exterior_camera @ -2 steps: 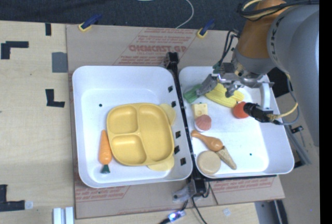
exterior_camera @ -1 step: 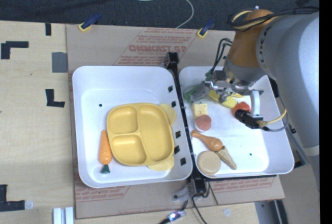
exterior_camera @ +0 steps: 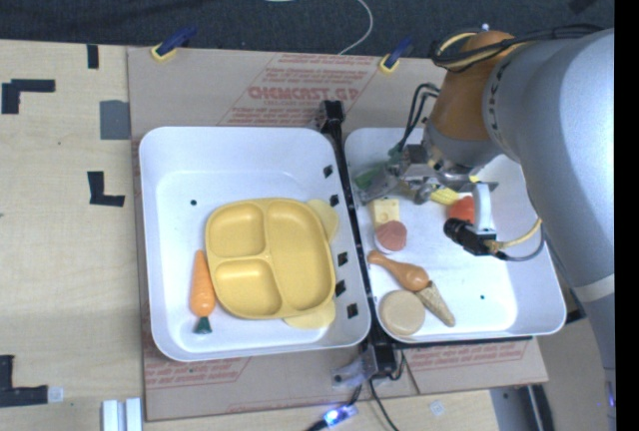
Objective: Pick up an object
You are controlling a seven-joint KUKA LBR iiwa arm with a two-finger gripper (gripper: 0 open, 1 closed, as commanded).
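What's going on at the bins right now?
The KUKA arm reaches into the right bin, with its end effector low over the toy food at the bin's far left corner. A cheese wedge, a sausage slice and a drumstick lie nearby. The left bin holds a yellow divided tray and a carrot.

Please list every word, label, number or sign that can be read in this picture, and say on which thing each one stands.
Red print on the cardboard sheet under the two bins, above the left bin: one line of capital letters, seen upside down and too blurred to read with certainty.
More red print on the cardboard below the right bin: too small to read.
No text is legible on the toy foods, the yellow tray or the arm.
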